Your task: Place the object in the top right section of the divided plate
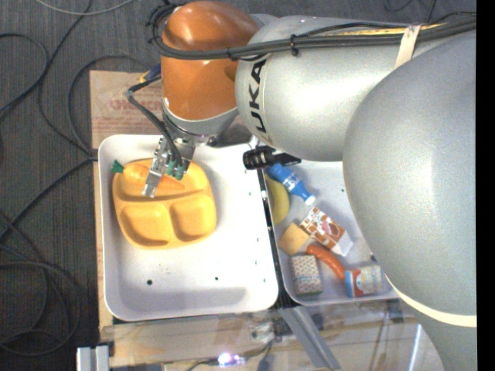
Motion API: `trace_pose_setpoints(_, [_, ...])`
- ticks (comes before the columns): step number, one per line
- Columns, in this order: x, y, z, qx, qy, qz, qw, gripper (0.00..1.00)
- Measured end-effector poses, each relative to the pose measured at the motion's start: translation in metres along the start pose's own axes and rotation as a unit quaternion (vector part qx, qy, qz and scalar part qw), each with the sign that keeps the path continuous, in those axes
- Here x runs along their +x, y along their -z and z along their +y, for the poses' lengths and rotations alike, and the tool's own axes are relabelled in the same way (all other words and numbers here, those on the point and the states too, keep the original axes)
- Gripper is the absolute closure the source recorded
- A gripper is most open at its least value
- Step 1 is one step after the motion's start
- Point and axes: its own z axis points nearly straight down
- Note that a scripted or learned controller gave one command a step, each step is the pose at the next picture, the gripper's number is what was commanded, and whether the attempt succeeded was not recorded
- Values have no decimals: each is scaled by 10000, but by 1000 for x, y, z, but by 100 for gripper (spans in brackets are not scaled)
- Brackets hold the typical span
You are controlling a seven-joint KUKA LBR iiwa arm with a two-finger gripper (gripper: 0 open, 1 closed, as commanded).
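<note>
The carrot (151, 178), orange with a bit of green at its end, lies on the divided plate (166, 226) at the plate's far edge, its tip toward the gripper. The gripper (165, 165) hangs right over it, fingers pointing down onto the plate's far right part; whether they are spread or pinching the carrot I cannot tell, since the wrist covers the gap. The plate sits in the left bin (232, 277), toward its far left corner.

By my reading the task is near its end: the carrot looks to be at or in the far section, but it may straddle the ridge between sections, and release and withdrawal remain. Which compartment it rests in is hard to make out.

The arm (371, 130) hides much of the right bin (288, 284). Along that bin's left side lie a blue bottle (295, 184), a banana (278, 199), a carton (323, 230) and other small toys.
</note>
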Motion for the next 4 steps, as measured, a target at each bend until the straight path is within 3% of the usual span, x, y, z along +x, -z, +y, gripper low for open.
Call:
trace_pose_setpoints(1, [27,-5,-9,1,541,1,9985,100])
trace_pose_setpoints(2, [24,94,-53,-6,1120,-13,9937,100])
trace_pose_setpoints(3, [8,133,-54,-4,1403,-16,9901,100])
trace_pose_setpoints(4, [60,42,-102,-11,964,17,9953,100])
